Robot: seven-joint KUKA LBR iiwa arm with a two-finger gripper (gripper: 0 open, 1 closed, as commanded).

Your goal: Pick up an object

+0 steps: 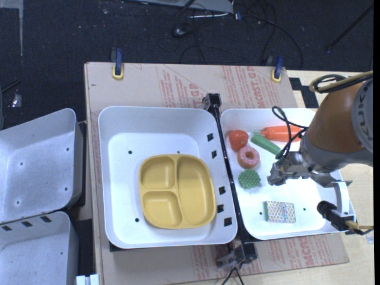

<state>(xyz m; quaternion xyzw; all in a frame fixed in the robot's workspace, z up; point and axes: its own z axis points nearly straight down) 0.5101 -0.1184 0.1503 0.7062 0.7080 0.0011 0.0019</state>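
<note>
Currently, camera view: arm enters from the right, orange-banded wrist over the right bin (255,230). Gripper (279,176) sits low inside that bin, roughly mid-floor. Fingers are dark and bunched under the wrist; can't tell whether they're spread or closed, and nothing is visibly between them.

Relative to the fingers: green knobbly object (250,179) just to their left, close but contact unclear. Pink ring (248,157) up-left, touching or nearly touching the green one's top edge. Red tomato-like piece (238,139) further up-left, near the divider wall. Green stick (265,143) directly above, with the orange carrot (278,133) behind it, partly covered by cable and arm. Patterned sponge-like block (280,212) below the fingers, lying apart on bare white floor, open room on all its sides.

Left bin (119,159), well left of the fingers, holds a yellow divided plate (177,190) centred, with white margin all round.
</note>
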